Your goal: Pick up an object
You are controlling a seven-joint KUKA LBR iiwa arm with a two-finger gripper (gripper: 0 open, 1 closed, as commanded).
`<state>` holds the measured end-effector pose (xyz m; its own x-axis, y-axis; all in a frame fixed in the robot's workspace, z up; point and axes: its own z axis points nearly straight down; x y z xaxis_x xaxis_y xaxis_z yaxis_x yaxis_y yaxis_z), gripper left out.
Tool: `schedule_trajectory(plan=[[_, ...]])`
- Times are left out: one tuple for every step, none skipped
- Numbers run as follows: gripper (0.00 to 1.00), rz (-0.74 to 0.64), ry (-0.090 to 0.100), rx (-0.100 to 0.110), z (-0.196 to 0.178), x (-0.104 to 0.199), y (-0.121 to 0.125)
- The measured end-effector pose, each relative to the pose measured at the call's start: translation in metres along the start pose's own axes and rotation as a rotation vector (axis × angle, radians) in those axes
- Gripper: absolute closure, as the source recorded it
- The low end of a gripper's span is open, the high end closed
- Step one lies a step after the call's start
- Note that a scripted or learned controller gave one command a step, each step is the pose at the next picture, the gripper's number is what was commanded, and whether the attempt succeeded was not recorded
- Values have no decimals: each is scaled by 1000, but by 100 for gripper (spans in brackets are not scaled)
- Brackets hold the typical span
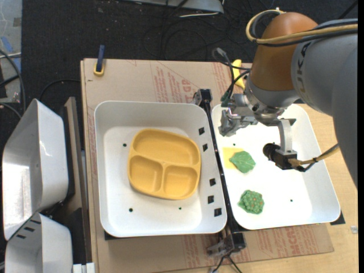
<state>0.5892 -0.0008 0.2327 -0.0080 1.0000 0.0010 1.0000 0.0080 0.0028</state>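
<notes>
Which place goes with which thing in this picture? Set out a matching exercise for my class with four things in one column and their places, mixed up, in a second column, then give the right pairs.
Things
1. yellow plate
2. flat green piece
3. bumpy green lump
4. claw

Places
A. right bin, near its front edge
B. lying in the left bin
C. over the back left part of the right bin
D. right bin, on a yellow patch, behind the other green thing

Pairs: 1-B, 2-D, 3-A, 4-C
</notes>
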Motion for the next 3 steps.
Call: schedule_trajectory(plan=[[100,1,-1,1,9,48,9],[100,1,0,-1,1,90,30],[0,4,-1,3,2,87,29]])
